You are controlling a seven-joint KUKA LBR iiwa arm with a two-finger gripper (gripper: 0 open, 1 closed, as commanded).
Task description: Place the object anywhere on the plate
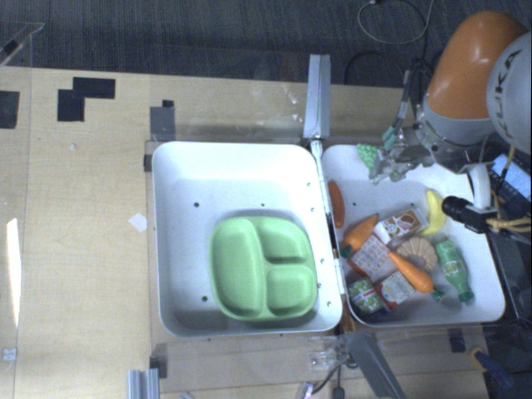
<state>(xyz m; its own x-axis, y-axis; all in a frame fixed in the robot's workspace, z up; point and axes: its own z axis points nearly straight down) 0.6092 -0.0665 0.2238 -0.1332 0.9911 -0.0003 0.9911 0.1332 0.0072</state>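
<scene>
A light green plate (239, 266) with three compartments lies in the front half of the left white bin (208, 177). Nothing lies on it. My gripper (389, 169) hangs over the back of the right bin (370, 196), just right of a small green leafy item (366, 151). Below it is a heap of toy food: a red sausage (335, 204) by the left wall, two carrots (360, 233) (411, 273), a banana (434, 210) and a green bottle (453, 269).
Small snack boxes (371, 260) (404, 223), a round cracker (421, 253) and a can (363, 296) crowd the right bin's front. A metal divider post (316, 98) stands behind the wall between the bins. Cables (499, 214) trail at the right.
</scene>
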